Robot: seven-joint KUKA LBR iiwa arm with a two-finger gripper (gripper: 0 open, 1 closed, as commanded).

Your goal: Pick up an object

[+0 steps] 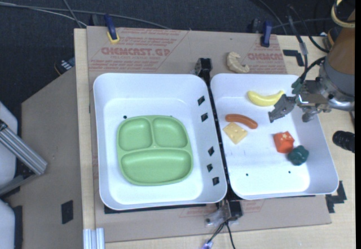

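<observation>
Closest to the lens, front rim of the right bin (276,192); just behind it a dark green lump (298,155), touching or nearly touching a red block (284,141). Farther back, a yellow wedge (235,133) beside an orange sausage (241,121), and a banana (265,97) nearer the back wall. Gripper (293,110) over the right bin's far right part, just right of the banana, fingers spread with nothing between them. Left bin (101,129) with a green divided plate (152,149), well apart.

Probably the approach to a target. Favour the banana: nearest the fingers and apart from its neighbours. Centre over its middle, and turn the wrist so as to close across the narrow width, not along the curve. Lower fully before closing, then lift straight up. Beware of rolling or slipping on the smooth skin.
</observation>
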